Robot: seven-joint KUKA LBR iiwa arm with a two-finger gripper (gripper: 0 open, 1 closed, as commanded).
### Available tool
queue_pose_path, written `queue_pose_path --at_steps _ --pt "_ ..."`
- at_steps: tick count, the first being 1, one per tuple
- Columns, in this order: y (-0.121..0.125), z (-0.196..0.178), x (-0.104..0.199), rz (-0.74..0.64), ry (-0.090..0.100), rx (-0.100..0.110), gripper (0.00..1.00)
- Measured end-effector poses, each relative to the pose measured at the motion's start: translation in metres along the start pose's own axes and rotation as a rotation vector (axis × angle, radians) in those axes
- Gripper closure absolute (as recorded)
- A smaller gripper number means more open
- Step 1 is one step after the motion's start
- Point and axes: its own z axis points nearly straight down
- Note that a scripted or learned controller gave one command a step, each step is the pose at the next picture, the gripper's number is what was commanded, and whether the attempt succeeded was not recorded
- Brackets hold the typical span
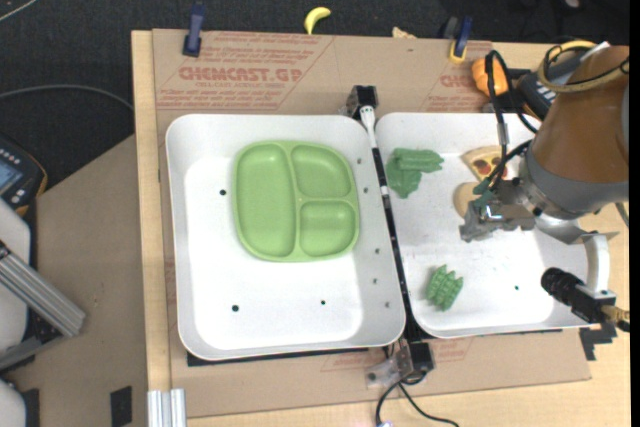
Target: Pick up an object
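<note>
The left bin (200, 305) holds a green divided plate (297, 201), its long side running roughly across the bin with the single large compartment at the left and two smaller ones at the right. The right bin (500, 320) holds a leafy green toy (410, 169) near its upper left, lying lengthwise toward the right, a smaller spiky green toy (443, 287) lower down, and a tan object (484, 160) partly hidden by the arm. The gripper (487, 215) hangs low over this bin beside the tan object, and its grasp cannot be made out.
</note>
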Motion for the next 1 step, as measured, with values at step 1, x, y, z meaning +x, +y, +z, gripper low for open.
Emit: queue_pose_path --at_steps 1 --pt "-0.0145 0.0078 0.0589 0.001 -0.001 0.002 1.0"
